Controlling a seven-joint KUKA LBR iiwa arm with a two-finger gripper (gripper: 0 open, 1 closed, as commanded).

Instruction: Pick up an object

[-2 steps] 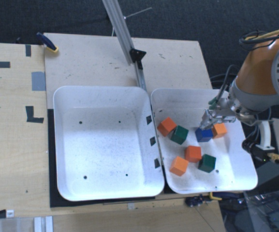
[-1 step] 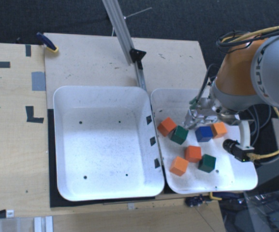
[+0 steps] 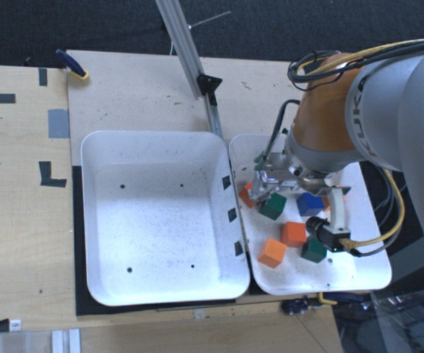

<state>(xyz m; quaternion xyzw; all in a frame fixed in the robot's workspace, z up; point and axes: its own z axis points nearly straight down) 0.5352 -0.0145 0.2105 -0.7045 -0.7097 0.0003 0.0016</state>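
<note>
Arm (image 3: 366, 101) enters from the right, orange band above the wrist, wrist bent down over the right bin (image 3: 366, 274). Gripper (image 3: 267, 190) sits low at the bin's upper left, just above a green block (image 3: 272, 207) and beside a small orange piece (image 3: 246, 194) near the bin wall. Whether the gripper is apart, together or clamped on anything cannot be told: the wrist body and cabling cover it, and no block is seen held. Other blocks lie loose on the bin floor: a blue one (image 3: 311, 202) partly under the wrist, an orange-red one (image 3: 294, 233), an orange one (image 3: 272, 253) nearest the front, and a dark green one (image 3: 314, 251) touching a black cable fitting. Left bin (image 3: 94, 160) adjoins the right bin on the table (image 3: 20, 219). The right bin's upper part is hidden by the arm
</note>
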